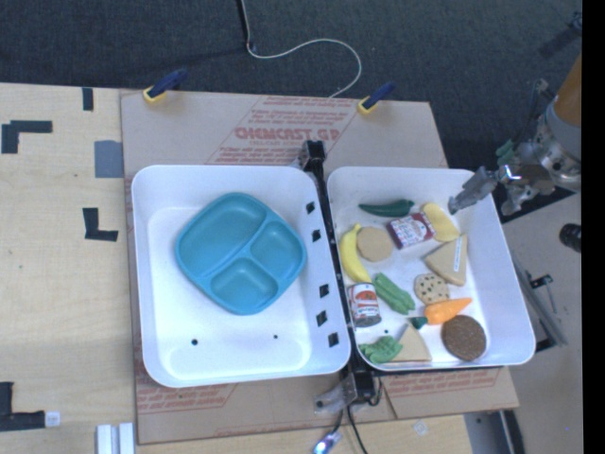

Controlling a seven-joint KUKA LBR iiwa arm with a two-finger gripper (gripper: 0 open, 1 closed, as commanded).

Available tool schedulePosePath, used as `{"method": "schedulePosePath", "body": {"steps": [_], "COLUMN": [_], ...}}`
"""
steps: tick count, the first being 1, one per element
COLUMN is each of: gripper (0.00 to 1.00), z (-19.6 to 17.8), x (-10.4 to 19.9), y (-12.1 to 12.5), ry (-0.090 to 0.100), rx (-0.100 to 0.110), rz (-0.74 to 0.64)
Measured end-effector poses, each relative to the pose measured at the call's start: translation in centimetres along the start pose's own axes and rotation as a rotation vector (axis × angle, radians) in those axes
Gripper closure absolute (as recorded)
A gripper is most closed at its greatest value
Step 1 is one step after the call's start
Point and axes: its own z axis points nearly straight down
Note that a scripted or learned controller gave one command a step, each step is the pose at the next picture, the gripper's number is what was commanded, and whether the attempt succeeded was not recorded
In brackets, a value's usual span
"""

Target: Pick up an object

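Note:
The right bin (506,282) holds several toy foods. Among them are a dark green chili (386,207), a banana (353,253), a red-brown packet (409,230), a yellow lemon (438,220), a cheese wedge (448,260), a carrot (444,310), a small can (365,304) and a brown round patty (464,337). My gripper (470,194) hangs over the bin's upper right corner, just right of the lemon and apart from it. I see nothing held in it.
The left bin (161,329) bears a blue divided plate (242,252). A black divider (326,253) runs between the bins. Clamps (376,96) and a white cable (312,50) lie beyond the bins' far edge.

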Motion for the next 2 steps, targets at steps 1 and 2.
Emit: {"method": "schedulePosePath", "body": {"steps": [1, 2], "gripper": [0.0, 0.0], "z": [-7.4, -16.9], "x": [5.4, 12.9], "y": [-4.8, -7.5], "ry": [0.001, 0.002], "rx": [-0.004, -0.01], "rz": [-0.004, -0.009]}}
